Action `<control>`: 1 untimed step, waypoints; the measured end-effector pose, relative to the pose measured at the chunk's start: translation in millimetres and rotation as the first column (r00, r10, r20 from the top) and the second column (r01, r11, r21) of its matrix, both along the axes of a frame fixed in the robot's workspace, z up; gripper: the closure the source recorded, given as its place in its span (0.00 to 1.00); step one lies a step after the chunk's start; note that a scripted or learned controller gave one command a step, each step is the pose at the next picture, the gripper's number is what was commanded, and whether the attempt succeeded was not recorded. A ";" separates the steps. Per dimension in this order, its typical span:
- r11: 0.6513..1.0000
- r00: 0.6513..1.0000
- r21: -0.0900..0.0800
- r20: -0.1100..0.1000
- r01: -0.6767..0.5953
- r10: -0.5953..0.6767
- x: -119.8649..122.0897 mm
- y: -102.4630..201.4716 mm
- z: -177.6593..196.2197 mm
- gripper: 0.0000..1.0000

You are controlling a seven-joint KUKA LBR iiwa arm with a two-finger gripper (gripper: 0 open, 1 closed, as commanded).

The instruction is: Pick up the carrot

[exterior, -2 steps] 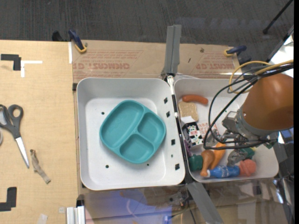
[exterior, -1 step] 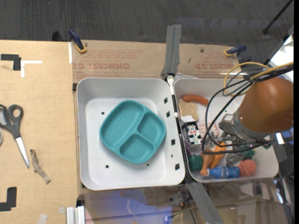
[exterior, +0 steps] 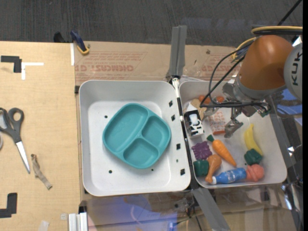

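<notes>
- My claw (exterior: 234,127) hangs over the upper middle of the right bin (exterior: 276,129), just above and to the right of the carrot (exterior: 224,152). It grips nothing, and I cannot tell from this angle how it is set.
- The carrot lies on the bin floor, slanted, its green top toward the upper left and its tip toward the lower right.
- It is crowded. Purple grapes (exterior: 201,150) sit just to its left, a second orange piece (exterior: 213,166) lies beside it lower down, and a blue bottle (exterior: 230,176) rests near its tip.
- A banana (exterior: 250,137) lies to the right, apart from the carrot, with a dark green piece (exterior: 252,156) below it.
- The step in hand, as I judge it, is lining up over the carrot before going down.
- To do it well I should shift down-left until I am centred over the thick middle of the carrot, not its thin tip.
- I should turn my wrist so I close across the carrot's width, at right angles to its slant.
- Dropping straight down keeps me off the grapes and the second orange piece.
- The teal tray (exterior: 137,135) in the left bin (exterior: 89,143) plays no part.
</notes>
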State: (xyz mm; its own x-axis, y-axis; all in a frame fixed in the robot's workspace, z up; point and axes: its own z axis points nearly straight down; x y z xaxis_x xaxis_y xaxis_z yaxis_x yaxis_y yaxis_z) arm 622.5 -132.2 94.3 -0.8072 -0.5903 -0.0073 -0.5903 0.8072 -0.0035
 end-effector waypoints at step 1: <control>1.000 1.000 0.001 -0.005 -0.025 0.025 -66.7 2.6 -2.1 0.00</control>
State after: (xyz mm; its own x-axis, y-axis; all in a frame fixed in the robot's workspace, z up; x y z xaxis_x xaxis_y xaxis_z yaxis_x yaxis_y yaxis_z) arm 555.8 -129.6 92.2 -0.7921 -0.6103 -0.0034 -0.6103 0.7921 0.0001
